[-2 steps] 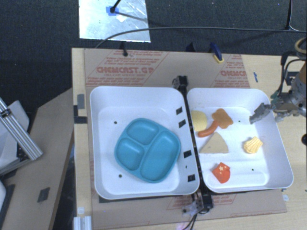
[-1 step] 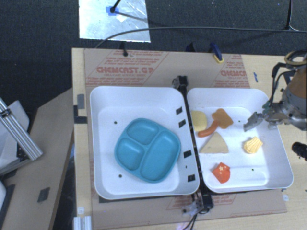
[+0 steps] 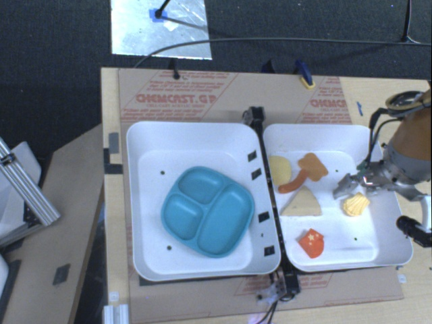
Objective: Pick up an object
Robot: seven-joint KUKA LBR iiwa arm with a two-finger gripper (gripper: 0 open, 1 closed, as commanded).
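- 2 white bins side by side: left bin with a blue divided plate, right bin with all the small stuff.
- In the right bin: yellow round piece, orange piece with a reddish strip running off it, tan wedge, red piece, and a yellow shell-looking thing.
- Gripper down low at the right side of that bin, fingers spread, nothing pinched between them.
- Likely target: the yellow shell thing, sitting just below the fingertips, maybe touching, hard to say.
- Risks from here: closing slightly off-centre and just nudging it toward the bin wall; small rounded shape squirting out on the squeeze; fingers closing on air above it.
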